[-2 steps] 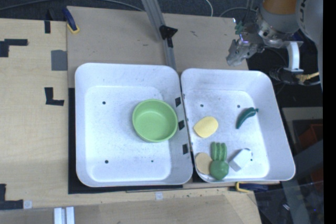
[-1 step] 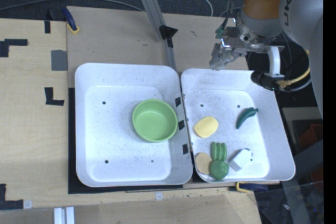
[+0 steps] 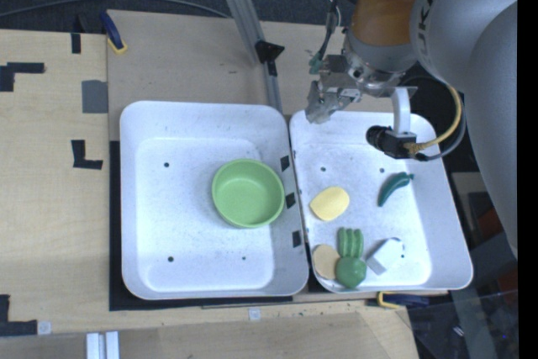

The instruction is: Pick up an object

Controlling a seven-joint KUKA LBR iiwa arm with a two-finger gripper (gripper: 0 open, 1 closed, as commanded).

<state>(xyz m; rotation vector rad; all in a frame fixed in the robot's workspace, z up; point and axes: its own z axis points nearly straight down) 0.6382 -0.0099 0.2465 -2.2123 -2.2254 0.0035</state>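
At the near edge of the right bin [image 3: 437,265], around 6 o'clock within it, a green toy vegetable [image 3: 350,258] with a leafy top lies touching a pale tan disc [image 3: 323,256] on its 9 o'clock side, and a small grey-and-white block [image 3: 385,256] sits just beside it at 3 o'clock. A little farther in, a yellow lemon-shaped piece [image 3: 329,203] rests near the bin's left wall. At its 3 o'clock, well apart, a dark green pepper-like piece [image 3: 392,187] lies tilted. In the left bin [image 3: 160,248], a light green bowl [image 3: 247,192] stands upright toward the 3 o'clock side, close to the wall shared by the two bins. Farther back, the end effector [image 3: 322,108] hangs over the far left corner of the right bin, at about 11 o'clock, with no object between its fingers; whether they are spread or closed cannot be told. The counter [image 3: 50,206] extends to 9 o'clock, marked with dark tape pieces [image 3: 82,154].
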